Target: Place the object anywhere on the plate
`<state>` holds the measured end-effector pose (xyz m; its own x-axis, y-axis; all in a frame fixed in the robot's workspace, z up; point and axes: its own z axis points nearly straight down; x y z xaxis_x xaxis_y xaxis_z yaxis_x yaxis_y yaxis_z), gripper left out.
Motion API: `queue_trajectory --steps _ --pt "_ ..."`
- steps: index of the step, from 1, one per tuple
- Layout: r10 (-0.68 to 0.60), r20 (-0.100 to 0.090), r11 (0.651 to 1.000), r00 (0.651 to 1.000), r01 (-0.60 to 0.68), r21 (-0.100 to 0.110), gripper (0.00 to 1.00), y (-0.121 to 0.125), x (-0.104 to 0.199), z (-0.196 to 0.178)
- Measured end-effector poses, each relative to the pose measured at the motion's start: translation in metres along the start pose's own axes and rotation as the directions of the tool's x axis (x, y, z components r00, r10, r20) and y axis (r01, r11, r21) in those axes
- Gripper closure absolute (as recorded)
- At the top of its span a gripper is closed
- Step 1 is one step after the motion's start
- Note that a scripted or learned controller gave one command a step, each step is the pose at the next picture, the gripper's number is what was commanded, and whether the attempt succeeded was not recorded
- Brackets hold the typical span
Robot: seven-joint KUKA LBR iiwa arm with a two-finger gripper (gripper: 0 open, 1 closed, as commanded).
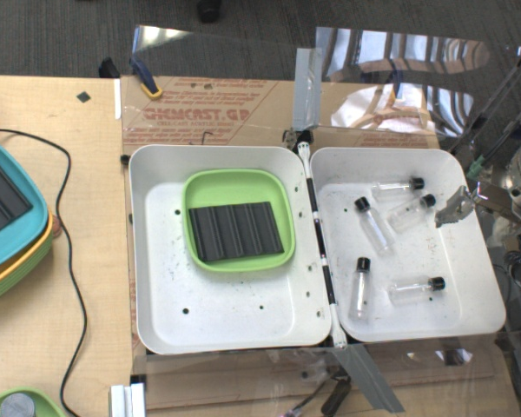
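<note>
A green square plate (238, 194) sits in the left white bin (156, 294), with a dark ribbed slab (236, 231) lying on it. Several clear vials with black caps lie scattered in the right white bin (469, 315); one vial (398, 187) is near the back, another vial (372, 224) lies left of the middle, and a third vial (414, 290) is near the front. My gripper (454, 208) hangs at the right bin's right rim, just right of a vial (414, 213). Nothing is seen held in it.
A cardboard sheet (208, 111) and clear plastic panels (391, 68) stand behind the bins. At the far left, stacked teal and yellow trays (13, 233) rest on the wooden bench, and a black cable (69, 259) runs past them.
</note>
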<state>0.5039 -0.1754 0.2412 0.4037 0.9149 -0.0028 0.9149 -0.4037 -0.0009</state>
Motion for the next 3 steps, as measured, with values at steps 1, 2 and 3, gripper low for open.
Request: queue_trajectory --steps 1,2,3 --pt "0.21 0.001 0.978 0.978 -0.21 0.002 0.0 -0.032 0.029 -0.032" --pt "0.497 0.002 0.868 0.868 -0.497 0.001 0.0 -0.026 0.008 -0.086" --pt "0.702 0.003 0.712 0.712 -0.702 0.002 0.0 -0.008 0.031 -0.147"
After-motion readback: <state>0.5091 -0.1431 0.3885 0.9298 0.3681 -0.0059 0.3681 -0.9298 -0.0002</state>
